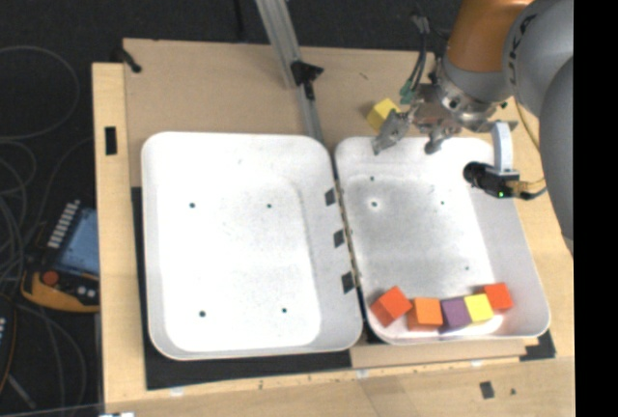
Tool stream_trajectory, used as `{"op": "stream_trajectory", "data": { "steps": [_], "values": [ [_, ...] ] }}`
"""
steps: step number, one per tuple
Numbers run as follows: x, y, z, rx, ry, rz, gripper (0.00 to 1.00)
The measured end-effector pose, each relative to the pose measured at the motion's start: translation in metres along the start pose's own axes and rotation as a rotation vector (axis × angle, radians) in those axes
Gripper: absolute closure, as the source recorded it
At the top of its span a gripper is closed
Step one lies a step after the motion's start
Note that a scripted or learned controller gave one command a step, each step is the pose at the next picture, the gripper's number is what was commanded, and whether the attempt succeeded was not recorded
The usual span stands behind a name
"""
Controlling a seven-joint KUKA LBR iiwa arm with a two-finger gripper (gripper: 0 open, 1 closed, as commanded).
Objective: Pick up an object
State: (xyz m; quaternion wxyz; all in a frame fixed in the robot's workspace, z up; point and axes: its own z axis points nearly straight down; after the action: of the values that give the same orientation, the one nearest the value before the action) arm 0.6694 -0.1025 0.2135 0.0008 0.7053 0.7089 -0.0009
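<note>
While viewed from above:
Right bin (502,241): five blocks (442,308) are lined along its near wall.
Left bin (232,164): bare.
Gripper (409,137): spread open; yellow block (382,112) possibly touched.

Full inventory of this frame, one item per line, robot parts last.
Shallow white plastic bins: 2, white, side by side on the bench; left one and right one.
Small cube blocks: 5, in a row along the right bin's near edge: red-orange, orange, purple, yellow, red-orange.
Small yellow block: 1, yellow, at the right bin's far-left corner, beside the tool; whether it is gripped cannot be told.
Wooden bench top: 1, tan.
Metal pole: 1, grey, slanting up from between the bins.
Handheld pendant: 1, orange and blue, left of the bench.
Robot arm: 1, grey with orange band.
Tool: 1, above the right bin's far edge.
</note>
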Motion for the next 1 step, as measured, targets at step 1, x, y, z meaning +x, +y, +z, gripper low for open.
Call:
{"op": "stream_trajectory", "data": {
  "steps": [1],
  "values": [
    [0.0007,0.0097,0.1208,0.006,0.001,0.001,0.0]
  ]
}}
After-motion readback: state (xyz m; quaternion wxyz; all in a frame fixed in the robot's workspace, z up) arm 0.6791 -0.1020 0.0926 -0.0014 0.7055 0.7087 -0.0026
